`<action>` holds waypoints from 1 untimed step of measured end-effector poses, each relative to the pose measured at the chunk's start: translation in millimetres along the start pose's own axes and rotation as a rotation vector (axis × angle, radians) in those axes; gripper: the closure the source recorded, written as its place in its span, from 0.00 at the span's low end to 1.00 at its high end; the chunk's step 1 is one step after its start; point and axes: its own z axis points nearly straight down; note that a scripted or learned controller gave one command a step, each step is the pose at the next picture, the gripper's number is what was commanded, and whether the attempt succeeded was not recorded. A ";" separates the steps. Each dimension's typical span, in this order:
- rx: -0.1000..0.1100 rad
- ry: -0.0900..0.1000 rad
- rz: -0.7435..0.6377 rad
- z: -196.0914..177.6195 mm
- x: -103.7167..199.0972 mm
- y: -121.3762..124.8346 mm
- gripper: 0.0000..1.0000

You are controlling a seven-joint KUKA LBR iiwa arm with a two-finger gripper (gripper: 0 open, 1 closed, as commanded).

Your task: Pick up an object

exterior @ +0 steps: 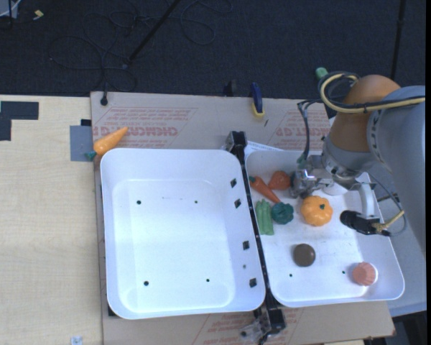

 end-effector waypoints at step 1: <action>-0.006 -0.002 0.002 -41.2 -32.7 0.7 1.00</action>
